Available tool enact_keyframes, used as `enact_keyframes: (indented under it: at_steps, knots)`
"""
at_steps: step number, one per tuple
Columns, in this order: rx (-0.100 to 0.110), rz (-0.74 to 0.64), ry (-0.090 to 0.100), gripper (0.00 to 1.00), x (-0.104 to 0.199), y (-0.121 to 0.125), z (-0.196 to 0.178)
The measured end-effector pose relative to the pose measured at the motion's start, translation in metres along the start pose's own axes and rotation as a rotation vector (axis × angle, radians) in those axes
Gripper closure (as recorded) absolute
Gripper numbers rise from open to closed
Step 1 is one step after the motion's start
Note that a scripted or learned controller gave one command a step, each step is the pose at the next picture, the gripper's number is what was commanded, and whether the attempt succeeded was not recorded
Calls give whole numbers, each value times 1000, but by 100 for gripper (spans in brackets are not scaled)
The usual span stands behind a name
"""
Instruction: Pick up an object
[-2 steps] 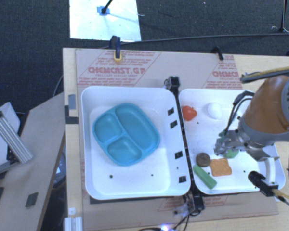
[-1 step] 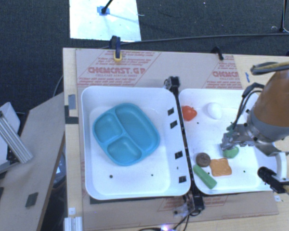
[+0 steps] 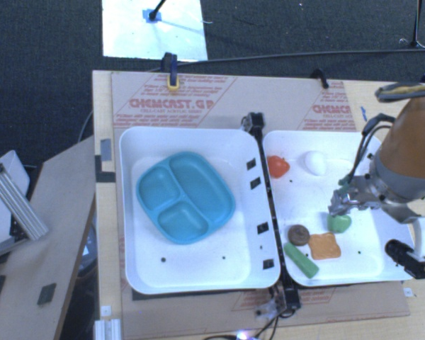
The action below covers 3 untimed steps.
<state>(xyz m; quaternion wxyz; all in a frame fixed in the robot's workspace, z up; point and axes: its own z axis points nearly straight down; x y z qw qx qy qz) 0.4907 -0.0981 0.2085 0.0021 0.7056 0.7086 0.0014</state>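
Gripper (image 3: 342, 205) low in right bin (image 3: 361, 271), directly above green round object (image 3: 339, 223), touching or nearly so; finger state impossible to tell. Nearby: orange square piece (image 3: 324, 246), brown disc (image 3: 298, 234), green stick (image 3: 300, 259). Farther back: red object (image 3: 278, 166), white ball (image 3: 315, 162). Blue divided plate (image 3: 185, 197) in left bin (image 3: 138, 275).

floor (image 3: 42, 48): dark carpet, seemingly | white sheet (image 3: 152, 20) | wooden bench (image 3: 219, 94)
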Motion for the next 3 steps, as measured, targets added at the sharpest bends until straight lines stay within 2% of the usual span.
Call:
enact_keyframes:
  at_steps: [2, 3]
  knots:
    - [2, -7, 4, 100, 118, 18, -8]
    - [1, -5, 3, 100, 162, 41, -17]
